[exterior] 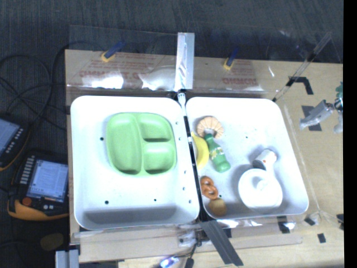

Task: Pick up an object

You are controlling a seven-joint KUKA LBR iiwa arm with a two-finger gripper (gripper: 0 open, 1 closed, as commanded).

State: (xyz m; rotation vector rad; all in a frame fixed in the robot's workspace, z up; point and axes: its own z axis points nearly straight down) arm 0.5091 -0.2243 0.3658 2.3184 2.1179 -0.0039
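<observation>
The right bin [279, 124] holds several small objects. A green bottle [217, 153] lies beside a yellow banana [201, 152] near the bin's left wall. Behind them sits a tan, shell-like toy [210, 125]. An orange pretzel-shaped piece [207, 186] and a brown ball [217, 207] rest at the front left corner. A white cup [266, 158] lies next to a white round bowl [259, 188]. A grey part of my gripper [319, 113] shows at the right edge, outside the bins and well apart from every object.
The left bin [89, 194] holds a green divided plate [140, 143]. A low wall where the two bins meet runs between them. Tablets and cables lie off the bench at the left. Clear plastic sheeting lies behind the bins.
</observation>
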